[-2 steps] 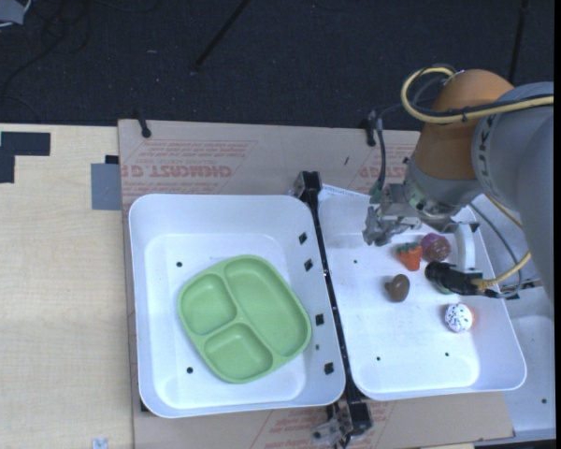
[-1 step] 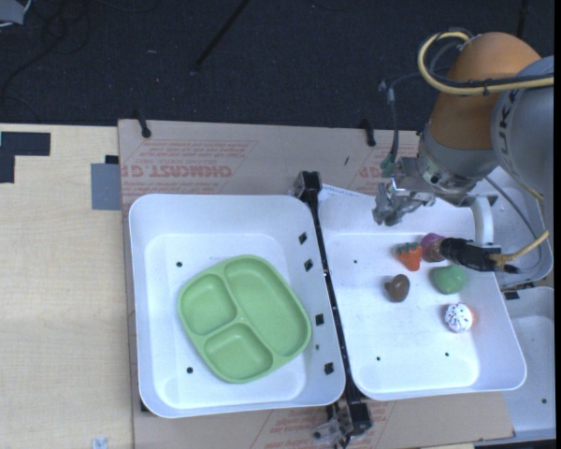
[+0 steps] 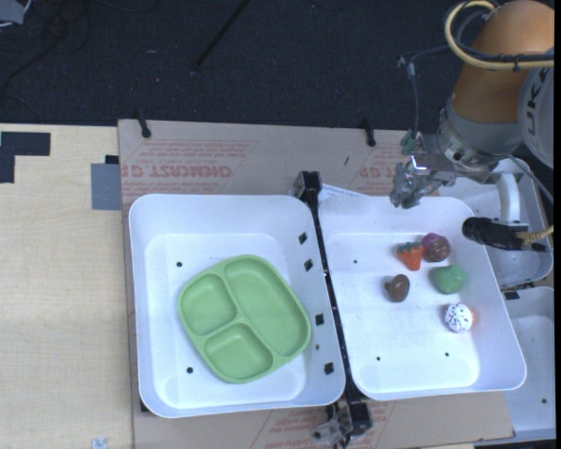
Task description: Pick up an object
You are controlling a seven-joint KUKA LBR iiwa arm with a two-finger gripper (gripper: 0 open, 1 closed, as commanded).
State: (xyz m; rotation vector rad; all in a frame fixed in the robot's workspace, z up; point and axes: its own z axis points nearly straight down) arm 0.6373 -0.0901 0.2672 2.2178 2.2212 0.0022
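End effector above glossy rounded toys

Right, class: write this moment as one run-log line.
claw: above right bin's far edge, holding nothing | right bin: five small items | left bin: green tray | pick: not done

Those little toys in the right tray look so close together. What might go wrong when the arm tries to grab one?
The orange toy and purple toy touch, so the pincer may nudge or catch both.

The speckled ball looks round and could roll away.

The green piece lies near the right bin's wall, leaving little room beside it.
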